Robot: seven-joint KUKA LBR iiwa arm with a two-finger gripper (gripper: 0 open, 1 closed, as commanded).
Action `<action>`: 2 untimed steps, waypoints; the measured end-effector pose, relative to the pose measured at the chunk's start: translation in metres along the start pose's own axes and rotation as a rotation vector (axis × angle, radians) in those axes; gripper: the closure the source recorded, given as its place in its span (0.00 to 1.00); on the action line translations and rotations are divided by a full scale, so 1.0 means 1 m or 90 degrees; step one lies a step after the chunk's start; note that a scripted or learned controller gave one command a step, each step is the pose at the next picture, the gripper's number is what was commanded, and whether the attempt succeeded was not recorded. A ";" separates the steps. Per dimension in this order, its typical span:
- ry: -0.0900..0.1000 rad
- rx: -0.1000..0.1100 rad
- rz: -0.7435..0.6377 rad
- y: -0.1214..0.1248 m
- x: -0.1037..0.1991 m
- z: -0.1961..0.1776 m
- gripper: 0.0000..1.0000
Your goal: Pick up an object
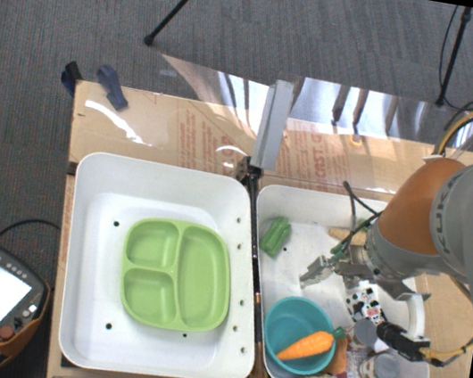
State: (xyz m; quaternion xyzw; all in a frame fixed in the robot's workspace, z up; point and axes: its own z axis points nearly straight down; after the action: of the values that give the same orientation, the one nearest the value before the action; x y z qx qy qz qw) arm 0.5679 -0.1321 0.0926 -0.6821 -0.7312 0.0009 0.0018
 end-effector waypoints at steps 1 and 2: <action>-0.009 -0.022 0.089 -0.084 -0.005 -0.002 0.00; -0.001 -0.006 0.181 -0.087 0.049 0.004 0.00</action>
State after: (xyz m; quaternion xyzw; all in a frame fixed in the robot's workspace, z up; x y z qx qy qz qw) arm 0.4780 -0.0892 0.0885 -0.7790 -0.6270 -0.0017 -0.0019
